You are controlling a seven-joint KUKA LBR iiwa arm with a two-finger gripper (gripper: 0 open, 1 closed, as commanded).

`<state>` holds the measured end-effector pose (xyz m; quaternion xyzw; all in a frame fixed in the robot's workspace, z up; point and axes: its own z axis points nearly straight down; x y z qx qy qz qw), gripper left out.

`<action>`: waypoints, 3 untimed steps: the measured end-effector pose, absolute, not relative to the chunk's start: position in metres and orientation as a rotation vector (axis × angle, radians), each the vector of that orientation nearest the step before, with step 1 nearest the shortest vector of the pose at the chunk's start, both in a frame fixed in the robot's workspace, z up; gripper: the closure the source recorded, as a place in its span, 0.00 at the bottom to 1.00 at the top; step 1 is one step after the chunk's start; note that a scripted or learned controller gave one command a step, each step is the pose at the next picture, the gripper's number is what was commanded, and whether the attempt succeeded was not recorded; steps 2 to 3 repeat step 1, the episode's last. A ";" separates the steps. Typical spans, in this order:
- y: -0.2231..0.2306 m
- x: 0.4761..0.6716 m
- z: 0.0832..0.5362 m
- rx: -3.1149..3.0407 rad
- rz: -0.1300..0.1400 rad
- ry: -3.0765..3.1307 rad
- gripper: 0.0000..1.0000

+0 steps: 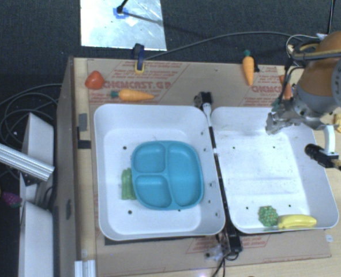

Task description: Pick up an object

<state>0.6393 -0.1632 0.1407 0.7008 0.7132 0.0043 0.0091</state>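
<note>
My gripper [274, 126] hangs over the far right part of the right bin [274, 172], with nothing visible between its fingers. A green broccoli piece [268, 215] and a yellow banana [298, 221] lie side by side at that bin's near edge, well below the gripper. In the left bin [109, 154] sits a blue divided plate [167, 175], and a green vegetable piece [127, 184] lies against its left side.
Two carrots [134, 95] [248, 69] and a red tomato [94, 80] lie on the cardboard behind the bins. A black clamp [205, 101] sits at the divider's far end. A black-and-white fixture [323, 153] juts over the right bin's right rim. Cables run along the left.
</note>
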 end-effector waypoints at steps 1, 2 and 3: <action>-0.164 0.640 0.152 2.184 0.016 2.228 1.00; -0.164 0.640 0.152 2.184 0.016 2.228 1.00; -0.164 0.640 0.152 2.184 0.016 2.228 1.00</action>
